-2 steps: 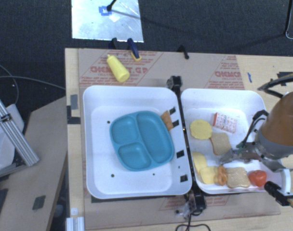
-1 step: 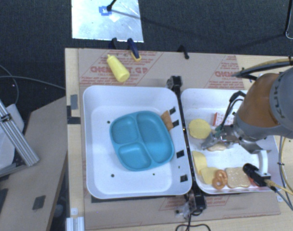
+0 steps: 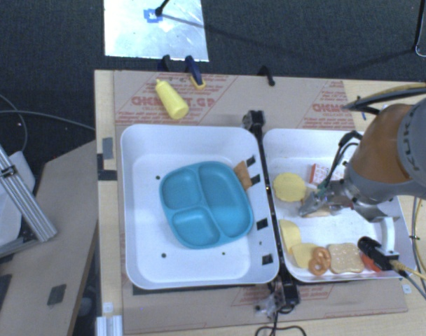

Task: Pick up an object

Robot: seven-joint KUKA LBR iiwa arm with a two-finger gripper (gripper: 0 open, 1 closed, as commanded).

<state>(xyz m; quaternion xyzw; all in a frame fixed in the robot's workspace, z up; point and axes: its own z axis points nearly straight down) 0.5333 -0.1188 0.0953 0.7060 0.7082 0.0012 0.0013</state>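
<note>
My gripper [image 3: 312,206] hangs low in the right bin [image 3: 304,140], near its middle. It sits just right of a round yellow piece [image 3: 289,186]. A small red and white item [image 3: 319,171] lies behind the gripper. Along the bin's front lie pale yellow pieces [image 3: 295,240], a pretzel [image 3: 319,260] and a slice of toast [image 3: 345,257]. Nothing shows plainly in the gripper's grasp.
The left bin [image 3: 146,152] holds a blue divided plate [image 3: 206,203] with a small brown piece [image 3: 242,175] at its right edge. A yellow bottle [image 3: 171,98] lies on the bench behind the bins. The grey and orange arm [image 3: 388,156] covers the right bin's right side.
</note>
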